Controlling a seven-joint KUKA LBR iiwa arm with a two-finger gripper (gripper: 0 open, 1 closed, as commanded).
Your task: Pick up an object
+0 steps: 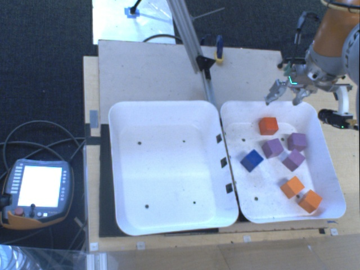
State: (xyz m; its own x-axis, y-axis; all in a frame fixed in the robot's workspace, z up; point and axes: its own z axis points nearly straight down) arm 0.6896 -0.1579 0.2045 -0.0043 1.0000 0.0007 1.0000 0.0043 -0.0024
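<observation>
We see our gripper point(287, 92) spread open and empty above the right bin's point(332, 204) far rim, with the nearest orange cube point(268, 125) lying just below-left, inside that bin.

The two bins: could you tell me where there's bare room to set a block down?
The left bin has bare floor throughout. In the right bin, the strip beside the blue cube is free; purple cubes and orange cubes crowd its right half.
</observation>
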